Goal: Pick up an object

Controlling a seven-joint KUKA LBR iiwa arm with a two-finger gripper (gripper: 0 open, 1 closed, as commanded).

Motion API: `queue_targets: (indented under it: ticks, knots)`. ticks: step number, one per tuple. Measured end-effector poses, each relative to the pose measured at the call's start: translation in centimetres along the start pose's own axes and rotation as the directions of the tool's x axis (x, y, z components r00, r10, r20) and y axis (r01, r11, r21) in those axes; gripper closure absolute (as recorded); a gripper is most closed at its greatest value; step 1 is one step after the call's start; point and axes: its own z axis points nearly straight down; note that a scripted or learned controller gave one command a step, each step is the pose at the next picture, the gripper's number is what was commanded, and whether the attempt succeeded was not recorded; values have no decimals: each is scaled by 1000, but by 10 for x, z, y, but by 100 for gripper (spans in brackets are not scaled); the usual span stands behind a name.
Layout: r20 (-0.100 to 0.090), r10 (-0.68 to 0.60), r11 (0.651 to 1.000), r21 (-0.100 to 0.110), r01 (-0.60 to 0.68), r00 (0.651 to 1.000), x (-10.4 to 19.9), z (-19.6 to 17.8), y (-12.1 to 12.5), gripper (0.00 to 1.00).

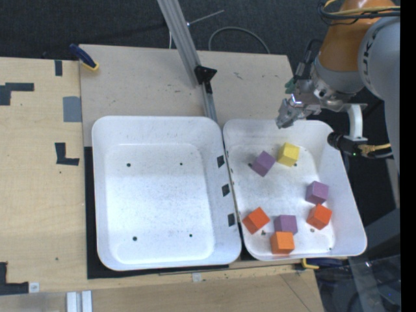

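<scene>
Landmark: we place everything relative to the right bin (pixel 338 174), the white tray nearer the arm.
Gripper (pixel 286 119): we see it hanging over the far rim of the right bin, above and just beyond the yellow cube (pixel 289 153). We judge it is poised there because the cubes all lie in this bin.
Jaws: we cannot tell how far apart they stand; they are small and blurred. We see nothing held in them.
Likely target: the yellow cube, near the far side of the right bin, is the cube closest to the gripper. A purple cube (pixel 263 163) sits just beside it, towards the left bin (pixel 156 194).
Orientation: the yellow cube has no long axis; its sides look roughly square to the bin walls, while the purple neighbour is turned at an angle.
Other cubes: another purple cube (pixel 317 191) and an orange cube (pixel 319 216) lie near the right wall; two orange and one purple cluster at the near side.
Why loose: we judge they lie scattered, apart enough for the jaws to reach most singly.
</scene>
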Motion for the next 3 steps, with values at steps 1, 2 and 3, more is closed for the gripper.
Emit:
queue_targets:
  ticks: [1,2,3]
  knots:
    - [-3,-4,1000,5,4,1000,52,-11,-15,100]
    - [-2,-4,1000,6,4,1000,101,-3,-23,100]
    - [-2,-3,1000,5,3,1000,152,-10,-33,100]
